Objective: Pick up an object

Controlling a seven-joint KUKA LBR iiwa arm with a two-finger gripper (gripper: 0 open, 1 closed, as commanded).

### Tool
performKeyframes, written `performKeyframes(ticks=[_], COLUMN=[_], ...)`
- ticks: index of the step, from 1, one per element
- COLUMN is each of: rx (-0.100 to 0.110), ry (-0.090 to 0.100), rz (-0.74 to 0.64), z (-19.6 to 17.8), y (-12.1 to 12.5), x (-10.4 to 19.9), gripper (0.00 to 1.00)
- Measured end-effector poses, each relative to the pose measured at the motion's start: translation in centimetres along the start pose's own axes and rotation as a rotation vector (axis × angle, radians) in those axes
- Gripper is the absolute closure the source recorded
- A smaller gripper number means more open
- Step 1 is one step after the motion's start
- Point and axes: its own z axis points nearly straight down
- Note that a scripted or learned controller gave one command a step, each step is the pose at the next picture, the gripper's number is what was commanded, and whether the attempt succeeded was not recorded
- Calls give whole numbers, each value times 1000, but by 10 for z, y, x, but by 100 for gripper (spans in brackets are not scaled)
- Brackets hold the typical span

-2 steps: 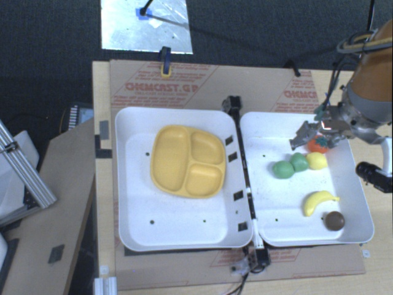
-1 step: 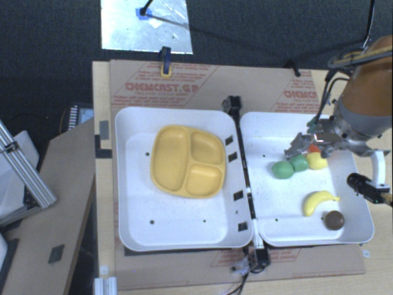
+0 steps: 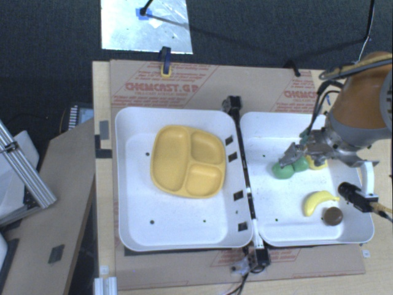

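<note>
A yellow divided plate (image 3: 187,161) is seen in the left bin (image 3: 132,226). In the right bin (image 3: 270,226) the gripper (image 3: 293,160) is lowered onto a green object (image 3: 283,170) — finger state cannot be told. A banana (image 3: 317,201) and a brown round object (image 3: 333,216) are placed nearer the front — well apart from the gripper.

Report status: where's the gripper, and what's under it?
Gripper low in right bin, at green object; grasp unconfirmed. Banana and brown round piece lie apart, nearer front. Yellow divided plate in left bin.
</note>
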Motion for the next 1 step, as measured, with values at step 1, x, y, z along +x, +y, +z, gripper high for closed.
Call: performKeyframes(ticks=[1], rx=[-1], ry=[0], rz=[0], z=[43], y=[5], x=[0], gripper=[0])
